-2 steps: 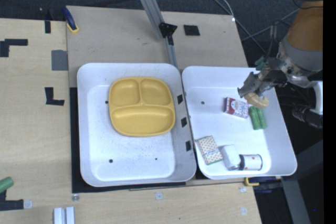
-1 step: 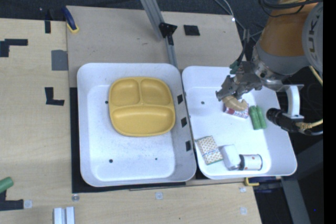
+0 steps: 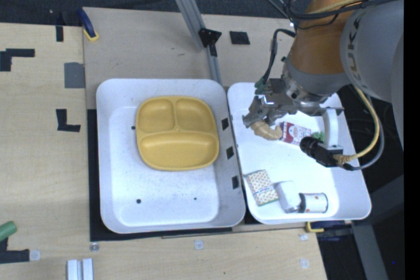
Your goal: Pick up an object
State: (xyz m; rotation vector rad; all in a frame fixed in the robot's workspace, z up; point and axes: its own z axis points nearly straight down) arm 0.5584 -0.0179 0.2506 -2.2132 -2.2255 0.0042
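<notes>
Hovering over the tan rounded object [image 3: 266,131] in the right white bin [image 3: 354,203], the gripper [image 3: 260,116] should centre first; finger state: cannot tell.

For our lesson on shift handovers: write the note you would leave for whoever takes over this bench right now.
Tool: low over the right bin, at its upper left part, right by a small tan object. Whether it grips anything cannot be told from this view.
Right bin also holds a red-and-white packet, a patterned square pad and a small white cylinder near the front.
Left bin holds a yellow divided plate.
Done: the arm is down at the tan object.
Left: confirm a grip, then lift an object clear.
</notes>
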